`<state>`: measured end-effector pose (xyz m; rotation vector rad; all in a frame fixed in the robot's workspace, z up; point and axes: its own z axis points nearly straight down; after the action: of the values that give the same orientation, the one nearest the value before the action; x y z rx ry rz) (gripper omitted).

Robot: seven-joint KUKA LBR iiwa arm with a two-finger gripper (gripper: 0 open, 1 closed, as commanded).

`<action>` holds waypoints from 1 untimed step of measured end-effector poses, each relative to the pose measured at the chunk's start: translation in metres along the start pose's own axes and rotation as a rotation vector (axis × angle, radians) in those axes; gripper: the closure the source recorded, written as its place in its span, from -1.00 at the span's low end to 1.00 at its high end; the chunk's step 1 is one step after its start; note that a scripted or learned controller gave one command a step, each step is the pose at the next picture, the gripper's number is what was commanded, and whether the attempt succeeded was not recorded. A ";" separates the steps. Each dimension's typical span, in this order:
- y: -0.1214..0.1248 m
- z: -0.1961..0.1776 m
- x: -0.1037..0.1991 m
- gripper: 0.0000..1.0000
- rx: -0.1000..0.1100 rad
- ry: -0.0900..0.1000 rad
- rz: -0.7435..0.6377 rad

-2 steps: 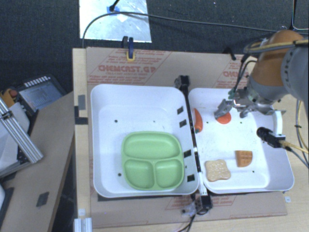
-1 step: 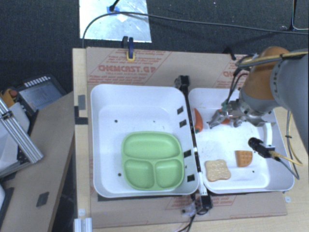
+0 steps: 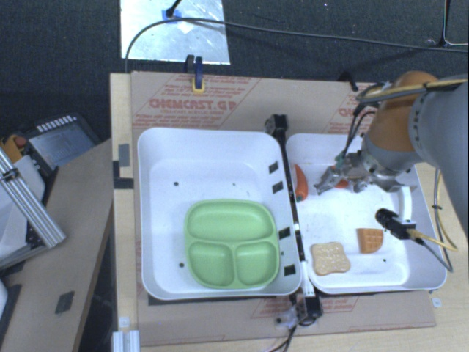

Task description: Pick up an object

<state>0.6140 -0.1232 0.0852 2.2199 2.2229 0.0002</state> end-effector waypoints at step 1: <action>0.001 -0.011 0.000 1.00 -0.003 0.000 0.000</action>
<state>0.6148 -0.1233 0.0960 2.2188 2.2207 0.0037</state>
